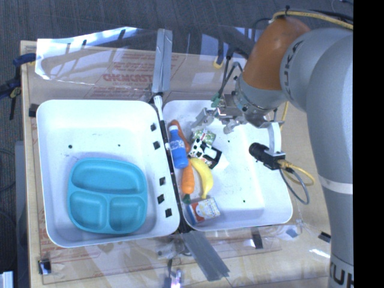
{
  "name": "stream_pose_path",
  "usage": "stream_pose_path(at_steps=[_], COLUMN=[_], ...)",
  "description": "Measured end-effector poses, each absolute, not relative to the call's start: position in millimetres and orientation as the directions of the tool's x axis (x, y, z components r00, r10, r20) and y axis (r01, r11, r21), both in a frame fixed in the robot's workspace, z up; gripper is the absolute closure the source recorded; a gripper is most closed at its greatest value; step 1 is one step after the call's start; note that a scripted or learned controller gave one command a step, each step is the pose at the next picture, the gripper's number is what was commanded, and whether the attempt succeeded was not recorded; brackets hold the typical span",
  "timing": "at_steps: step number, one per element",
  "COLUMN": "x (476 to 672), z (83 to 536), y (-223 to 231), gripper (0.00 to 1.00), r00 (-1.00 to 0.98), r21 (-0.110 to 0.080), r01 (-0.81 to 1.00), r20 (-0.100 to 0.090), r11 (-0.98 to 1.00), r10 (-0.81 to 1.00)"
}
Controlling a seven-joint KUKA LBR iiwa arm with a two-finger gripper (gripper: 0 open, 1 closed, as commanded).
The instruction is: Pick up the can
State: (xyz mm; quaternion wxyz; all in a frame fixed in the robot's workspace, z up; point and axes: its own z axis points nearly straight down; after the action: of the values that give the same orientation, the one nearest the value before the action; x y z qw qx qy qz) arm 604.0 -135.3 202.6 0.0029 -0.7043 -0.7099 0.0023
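Pick not done: can [208,208] lies on its side in right bin [273,206], near front wall, just past banana [201,176] and carrot [188,180], nothing gripping it. Gripper [204,120] hangs over bin's rear, by blue bottle [177,147] and black-white box [203,143], well apart from can. Finger state: cannot tell. Arm [312,71] enters from right, wrist bent down-left. Left: travel to can, descend, grasp, lift.

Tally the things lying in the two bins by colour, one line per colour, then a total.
Blue: 2, the divided tray and the bottle
Orange: 1, the carrot
Yellow: 1, the banana
Black-and-white: 1, the patterned item
Red-and-white: 1, the can
Total: 6
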Motion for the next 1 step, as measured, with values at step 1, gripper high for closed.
stream_pose_path(at_steps=[1], x=[623.1], z=[110.6], y=[-107.8], gripper=[0.00], r00=[0.065], r21=[0.003], r01=[0.998], r20=[-0.005], r11=[-0.065], r10=[0.998])
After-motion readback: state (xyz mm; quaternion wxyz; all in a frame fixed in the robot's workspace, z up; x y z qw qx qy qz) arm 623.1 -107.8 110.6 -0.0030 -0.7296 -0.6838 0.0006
